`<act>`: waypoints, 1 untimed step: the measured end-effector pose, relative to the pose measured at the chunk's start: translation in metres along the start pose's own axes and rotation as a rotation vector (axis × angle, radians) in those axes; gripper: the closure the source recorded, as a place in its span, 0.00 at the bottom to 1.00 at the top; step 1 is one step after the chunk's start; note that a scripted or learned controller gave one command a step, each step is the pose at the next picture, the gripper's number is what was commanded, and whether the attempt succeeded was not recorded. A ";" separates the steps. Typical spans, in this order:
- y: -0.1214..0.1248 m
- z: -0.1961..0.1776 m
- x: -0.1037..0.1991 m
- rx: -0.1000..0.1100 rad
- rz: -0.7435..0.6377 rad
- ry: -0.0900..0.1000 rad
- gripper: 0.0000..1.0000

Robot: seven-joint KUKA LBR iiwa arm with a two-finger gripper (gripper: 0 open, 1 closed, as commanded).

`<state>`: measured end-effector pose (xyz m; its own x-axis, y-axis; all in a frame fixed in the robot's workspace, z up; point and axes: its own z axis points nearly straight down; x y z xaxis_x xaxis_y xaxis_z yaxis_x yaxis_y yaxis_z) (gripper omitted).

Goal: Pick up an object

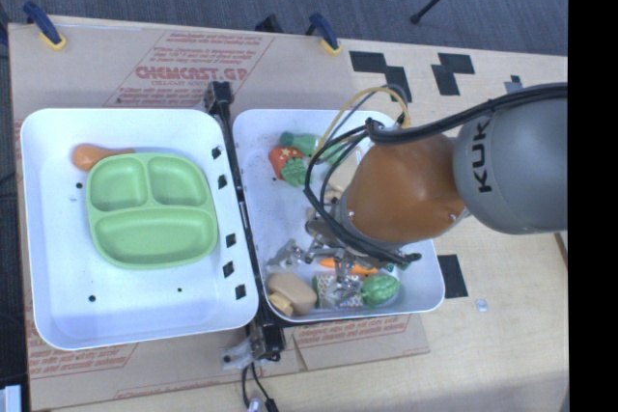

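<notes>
My arm reaches in from the right, and its orange band (401,193) hangs over the right bin (253,198). The gripper (333,267) is down in that bin's front part, among small objects. A tan rounded piece (290,292) lies just front-left of it, a green object (381,288) just to its right, and an orange stick-like piece (338,263) lies under the metal parts. At the bin's back lie a red and orange toy (289,163) and a green piece (301,145). The wrist hides much of the bin's middle.
The left bin (48,207) holds a green divided plate (151,207) and an orange object (92,154) by the plate's back-left corner. A black clamp strip (232,207) runs between the bins. Cables (372,106) loop above the wrist.
</notes>
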<state>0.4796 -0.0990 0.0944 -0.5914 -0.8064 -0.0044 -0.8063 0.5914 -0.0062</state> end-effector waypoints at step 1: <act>0.000 0.000 0.000 0.000 0.000 0.001 0.00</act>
<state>0.4795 -0.0989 0.0944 -0.5911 -0.8066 -0.0038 -0.8065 0.5911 -0.0058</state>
